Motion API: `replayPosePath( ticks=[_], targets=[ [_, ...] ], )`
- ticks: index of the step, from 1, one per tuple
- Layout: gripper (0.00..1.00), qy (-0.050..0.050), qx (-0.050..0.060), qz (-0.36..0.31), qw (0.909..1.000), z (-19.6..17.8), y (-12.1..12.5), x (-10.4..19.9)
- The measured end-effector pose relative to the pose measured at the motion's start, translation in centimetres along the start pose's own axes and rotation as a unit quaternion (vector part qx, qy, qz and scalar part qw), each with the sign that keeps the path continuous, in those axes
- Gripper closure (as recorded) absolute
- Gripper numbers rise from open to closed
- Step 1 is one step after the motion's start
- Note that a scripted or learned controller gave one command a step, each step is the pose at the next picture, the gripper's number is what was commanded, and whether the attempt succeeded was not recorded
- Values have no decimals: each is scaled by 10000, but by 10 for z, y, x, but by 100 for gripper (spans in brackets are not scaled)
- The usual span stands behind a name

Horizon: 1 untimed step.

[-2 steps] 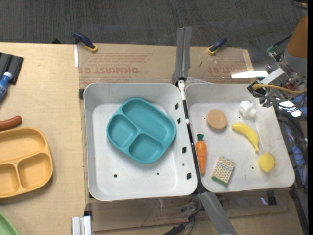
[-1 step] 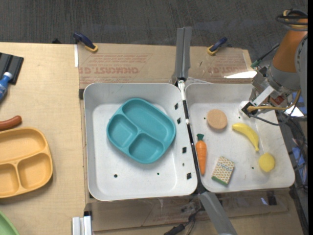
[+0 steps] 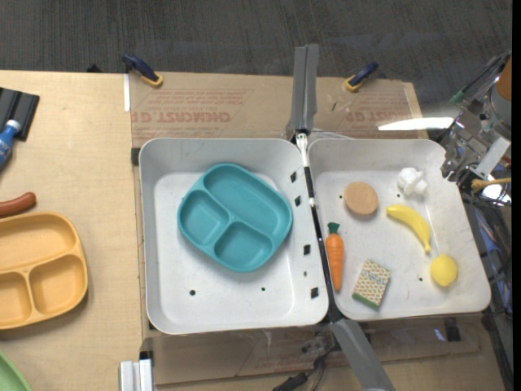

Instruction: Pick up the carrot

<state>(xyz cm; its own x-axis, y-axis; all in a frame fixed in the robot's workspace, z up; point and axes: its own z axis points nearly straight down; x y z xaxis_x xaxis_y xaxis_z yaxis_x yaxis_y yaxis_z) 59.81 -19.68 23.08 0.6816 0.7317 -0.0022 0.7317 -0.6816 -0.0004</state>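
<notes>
The carrot [image 3: 334, 256] is orange with a green top. It lies lengthwise against the left wall of the right bin [image 3: 423, 304], green end pointing away from me. My gripper [image 3: 470, 160] hangs at the far right edge of that bin, over its rim. It is well to the right of the carrot and farther back, with nothing visibly in it.
The right bin also holds a round tan biscuit [image 3: 361, 199], a white lump [image 3: 412, 182], a banana [image 3: 412, 222], a lemon [image 3: 444, 270] and a small patterned box [image 3: 371, 283] close beside the carrot. A teal divided plate [image 3: 235, 216] sits in the left bin [image 3: 163, 300].
</notes>
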Motion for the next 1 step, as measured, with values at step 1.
replayPosePath(
  ticks=[1],
  targets=[
    [100,-5,11,15,10000,20,1,27]
  ],
)
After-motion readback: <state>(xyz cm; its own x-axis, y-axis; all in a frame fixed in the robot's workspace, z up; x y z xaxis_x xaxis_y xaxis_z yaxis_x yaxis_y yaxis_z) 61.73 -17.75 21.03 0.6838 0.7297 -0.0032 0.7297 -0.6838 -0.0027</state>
